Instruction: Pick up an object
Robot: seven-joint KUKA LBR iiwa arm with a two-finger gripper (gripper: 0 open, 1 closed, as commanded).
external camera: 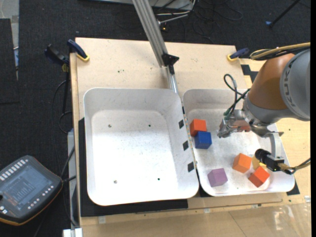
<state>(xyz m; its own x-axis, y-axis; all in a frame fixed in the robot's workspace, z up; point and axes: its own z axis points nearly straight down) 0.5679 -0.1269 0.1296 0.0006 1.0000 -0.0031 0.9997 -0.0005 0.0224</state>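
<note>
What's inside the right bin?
Five blocks in the right bin: two stacked-looking orange and blue, purple, two more orange. The arm covers the far corner.

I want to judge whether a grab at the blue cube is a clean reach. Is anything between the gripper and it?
Nothing visible lies between the gripper and the blue cube: bare bin floor separates them. An orange cube touches the blue cube's far side, outside that path.

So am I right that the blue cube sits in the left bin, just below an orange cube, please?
Not quite: the blue cube sits in the right bin, not the left. The camera view shows it near that bin's left wall, just below an orange cube, as you said.
</note>
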